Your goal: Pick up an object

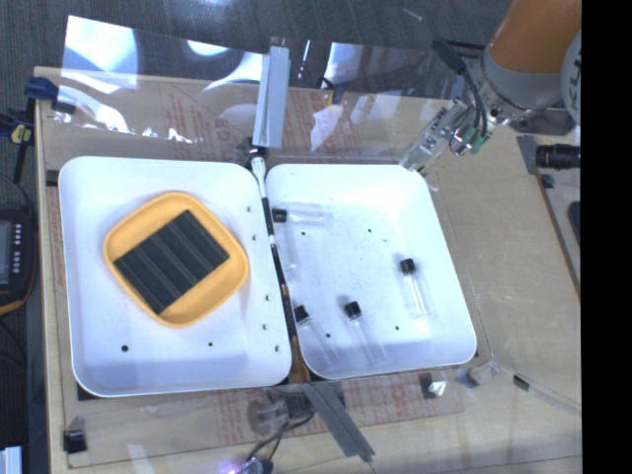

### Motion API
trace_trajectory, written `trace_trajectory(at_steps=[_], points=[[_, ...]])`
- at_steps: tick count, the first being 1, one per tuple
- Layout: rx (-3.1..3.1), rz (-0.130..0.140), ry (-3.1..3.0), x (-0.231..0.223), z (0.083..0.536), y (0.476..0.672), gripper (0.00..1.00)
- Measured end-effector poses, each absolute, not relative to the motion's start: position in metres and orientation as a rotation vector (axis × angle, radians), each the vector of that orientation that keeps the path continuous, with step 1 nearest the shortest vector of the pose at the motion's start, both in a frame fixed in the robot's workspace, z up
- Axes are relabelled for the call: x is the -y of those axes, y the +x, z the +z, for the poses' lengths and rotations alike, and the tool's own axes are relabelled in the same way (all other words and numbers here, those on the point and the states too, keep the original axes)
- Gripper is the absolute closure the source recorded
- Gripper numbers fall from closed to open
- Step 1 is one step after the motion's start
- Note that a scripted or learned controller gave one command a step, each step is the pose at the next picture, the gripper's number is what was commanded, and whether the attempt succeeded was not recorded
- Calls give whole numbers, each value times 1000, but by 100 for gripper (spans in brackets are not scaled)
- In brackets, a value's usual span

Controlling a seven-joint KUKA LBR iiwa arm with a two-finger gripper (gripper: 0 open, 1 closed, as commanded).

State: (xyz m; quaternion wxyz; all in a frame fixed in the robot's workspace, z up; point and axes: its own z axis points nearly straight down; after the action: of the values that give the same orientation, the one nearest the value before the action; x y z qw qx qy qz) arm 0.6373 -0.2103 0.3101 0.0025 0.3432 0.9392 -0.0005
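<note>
The arm [528,38] enters at the two o'clock corner of the view, its orange band showing above the grey wrist. The tool [423,153] hangs just past the far right corner of the right bin [449,284], over the clear sheet that lies on the table [513,265]. Whether the tool is spread or pressed together cannot be told from this slant, and nothing can be made out in it.

The right bin holds four clear vials with black caps. One vial [299,215] lies flat at eleven o'clock in the bin, its cap toward the divider between the two bins. A second vial [413,284] lies at three o'clock, cap at its far end. A third vial [361,328] lies near six o'clock, and a fourth vial [310,332] lies at seven o'clock, close to the bin's left wall. All four are apart from one another and well apart from the tool.

The left bin [89,344] carries a yellow sponge [176,259] with a dark ribbed pad on top, turned at an angle near the bin's middle.
</note>
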Motion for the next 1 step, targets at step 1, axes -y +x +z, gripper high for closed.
trace_trajectory(at_steps=[1], points=[[-3136, -1, 187, 209, 268, 637, 100]])
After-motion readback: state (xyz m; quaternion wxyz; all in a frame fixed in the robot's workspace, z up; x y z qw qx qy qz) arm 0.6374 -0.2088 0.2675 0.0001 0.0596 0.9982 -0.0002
